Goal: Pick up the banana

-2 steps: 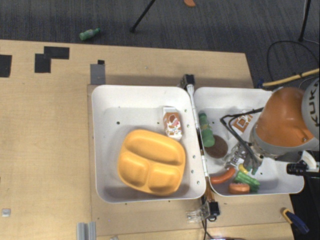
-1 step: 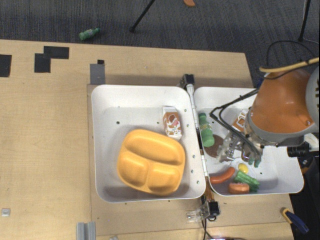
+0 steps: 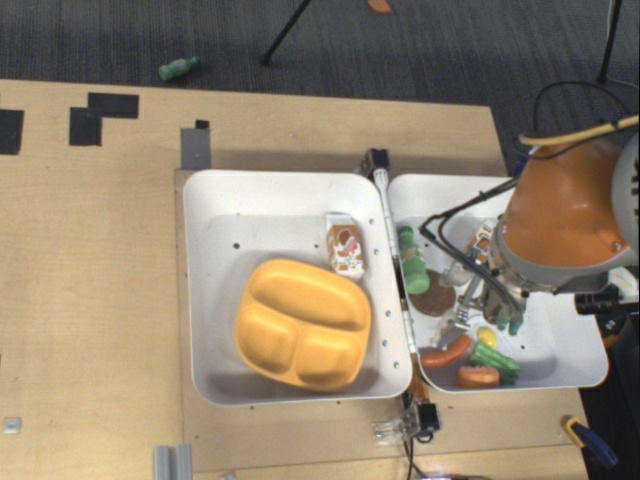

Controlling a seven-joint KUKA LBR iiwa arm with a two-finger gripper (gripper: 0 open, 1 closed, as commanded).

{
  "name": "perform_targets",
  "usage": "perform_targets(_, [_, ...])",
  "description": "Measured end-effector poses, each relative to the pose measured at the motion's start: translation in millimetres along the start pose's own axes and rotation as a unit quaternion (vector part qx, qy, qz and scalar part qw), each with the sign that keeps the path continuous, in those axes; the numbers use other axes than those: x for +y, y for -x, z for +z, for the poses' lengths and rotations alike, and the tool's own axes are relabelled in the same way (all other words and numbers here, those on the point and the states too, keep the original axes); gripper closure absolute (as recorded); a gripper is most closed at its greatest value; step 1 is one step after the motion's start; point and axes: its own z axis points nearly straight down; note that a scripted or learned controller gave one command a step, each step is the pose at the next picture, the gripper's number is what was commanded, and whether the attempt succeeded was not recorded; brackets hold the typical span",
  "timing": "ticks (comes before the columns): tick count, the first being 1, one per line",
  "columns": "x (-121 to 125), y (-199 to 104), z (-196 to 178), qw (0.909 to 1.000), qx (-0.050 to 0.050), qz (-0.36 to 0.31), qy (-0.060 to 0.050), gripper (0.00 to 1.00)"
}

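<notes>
Only a small yellow patch of the banana shows in the right bin, just below the gripper and beside a green toy; the rest of it is hidden. The gripper hangs low over the middle of the right bin, under the arm's orange band, right above the yellow patch. Cables and the wrist cover much of the gripper.
The right bin also holds a green item, a brown round piece, a red sausage and an orange-red piece. A yellow compartment tray and a small carton lie in the left bin.
</notes>
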Motion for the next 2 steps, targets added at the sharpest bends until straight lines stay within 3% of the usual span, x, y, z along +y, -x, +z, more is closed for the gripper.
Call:
perform_targets(1, [30, -10, 0, 0.9932, 0.000, -0.116, 0.000, 0.00])
perform_targets(2, [-43, 18, 96, 0.9888, -0.004, -0.149, 0.000, 0.00])
